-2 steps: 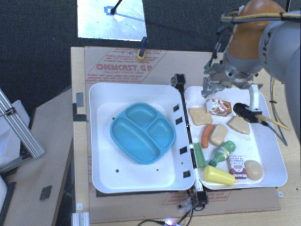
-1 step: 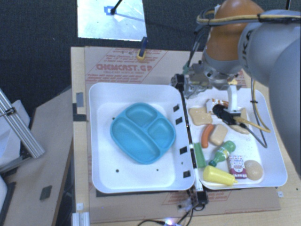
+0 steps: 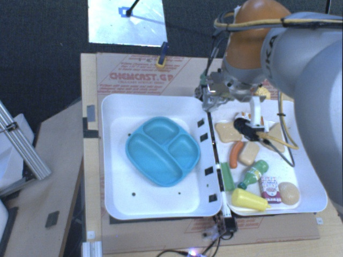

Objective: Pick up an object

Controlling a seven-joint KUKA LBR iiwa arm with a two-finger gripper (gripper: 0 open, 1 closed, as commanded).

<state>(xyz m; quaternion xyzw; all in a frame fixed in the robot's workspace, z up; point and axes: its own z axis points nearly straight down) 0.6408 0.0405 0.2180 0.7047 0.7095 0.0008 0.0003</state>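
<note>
Up and left of the green bottle (image 3: 253, 174), over the wall where the two bins meet, hangs the gripper (image 3: 208, 101) beneath the arm's orange band; whether it stands wide or narrow I cannot tell. The bottle lies tilted in the right bin (image 3: 316, 197), among the toys to be picked; just up-left of it lies an orange sausage (image 3: 236, 154), touching a tan block (image 3: 249, 154) straight above the bottle; further up-left sits a bread slice (image 3: 227, 131), the toy nearest the gripper; just left of the bottle a green cucumber piece (image 3: 227, 176) lies along the bin wall; below it rests a yellow cone-shaped toy (image 3: 248, 199); just to its right stands a small red and white carton (image 3: 269, 189), and beyond that a beige round piece (image 3: 289, 193). Well left of the bottle, in the left bin (image 3: 107, 159), lies a blue divided plate (image 3: 162, 150); both bins rest on a printed cardboard sheet (image 3: 139, 74).
</note>
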